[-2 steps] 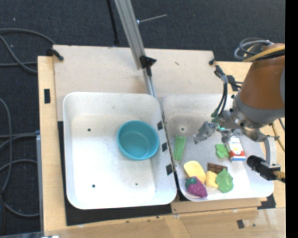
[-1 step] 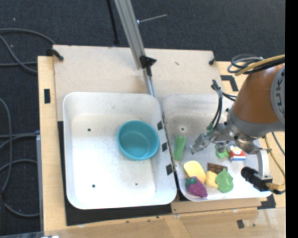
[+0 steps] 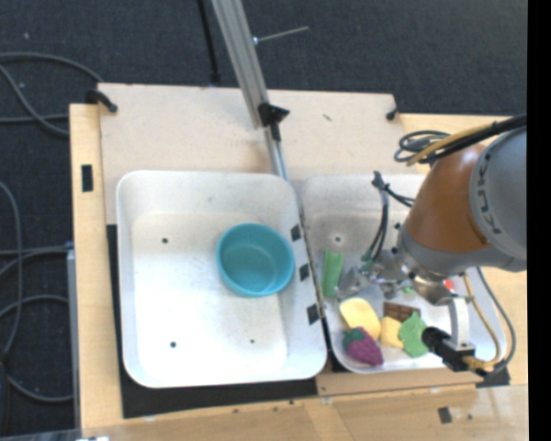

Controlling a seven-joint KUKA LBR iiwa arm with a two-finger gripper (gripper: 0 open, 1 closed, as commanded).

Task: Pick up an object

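Yellow block (image 3: 359, 314) just left below tool (image 3: 392, 285).

No writing, label, brand, number or sign can be read on anything here.

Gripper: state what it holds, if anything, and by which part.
Cannot be told. The gripper is low in the right bin above the toy food, its fingertips hidden under the wrist; no object is visibly gripped.
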